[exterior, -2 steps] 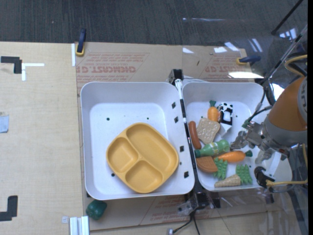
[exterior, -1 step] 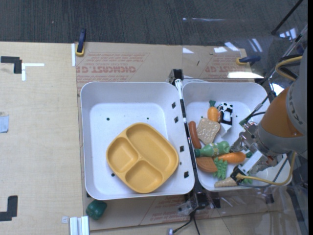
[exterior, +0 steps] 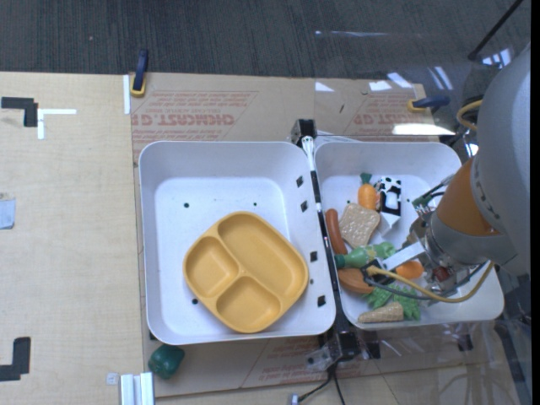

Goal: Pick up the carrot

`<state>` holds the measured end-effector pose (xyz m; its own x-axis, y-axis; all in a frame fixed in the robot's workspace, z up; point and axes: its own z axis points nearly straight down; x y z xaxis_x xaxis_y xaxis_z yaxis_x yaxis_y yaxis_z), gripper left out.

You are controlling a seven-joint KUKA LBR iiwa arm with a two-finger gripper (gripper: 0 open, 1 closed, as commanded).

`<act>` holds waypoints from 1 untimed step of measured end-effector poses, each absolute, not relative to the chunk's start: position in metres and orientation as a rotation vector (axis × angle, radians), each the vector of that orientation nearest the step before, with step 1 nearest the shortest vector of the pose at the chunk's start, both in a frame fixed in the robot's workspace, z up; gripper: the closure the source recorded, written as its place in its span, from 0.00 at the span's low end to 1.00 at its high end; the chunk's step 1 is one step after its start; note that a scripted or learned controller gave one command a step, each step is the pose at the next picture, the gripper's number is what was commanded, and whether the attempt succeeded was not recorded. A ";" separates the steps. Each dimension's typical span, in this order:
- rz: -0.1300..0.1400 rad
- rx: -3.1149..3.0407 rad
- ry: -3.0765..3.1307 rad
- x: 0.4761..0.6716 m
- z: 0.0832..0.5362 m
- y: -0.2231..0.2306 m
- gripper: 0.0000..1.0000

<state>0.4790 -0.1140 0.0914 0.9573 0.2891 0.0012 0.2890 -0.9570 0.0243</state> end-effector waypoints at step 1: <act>-0.011 3.128 0.329 0.477 0.089 -0.124 0.00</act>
